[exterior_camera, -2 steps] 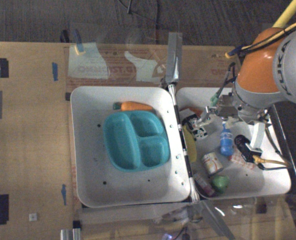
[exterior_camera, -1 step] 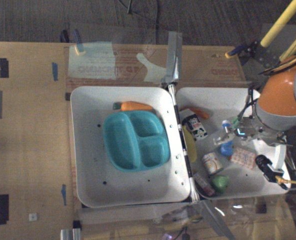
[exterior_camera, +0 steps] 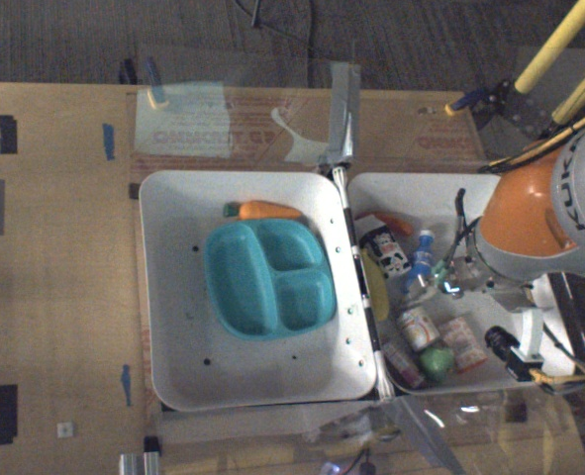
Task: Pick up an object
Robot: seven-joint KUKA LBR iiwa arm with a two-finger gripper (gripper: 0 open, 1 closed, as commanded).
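Readable lettering: just one.
"KU", white on grey, runs up the arm (exterior_camera: 581, 181) over the right bin's far right corner; packet labels too blurred.

Right bin (exterior_camera: 440, 188) crowded; left bin (exterior_camera: 173, 295) margins apparently free.

Arm (exterior_camera: 544, 221) cut off by right frame edge; its bulk hides the upper right corner of the right bin (exterior_camera: 426, 191). Gripper (exterior_camera: 452, 283) too small and blurred to read (finger state unclear). Carrot (exterior_camera: 264, 209) partly tucked behind teal tray (exterior_camera: 269, 277).
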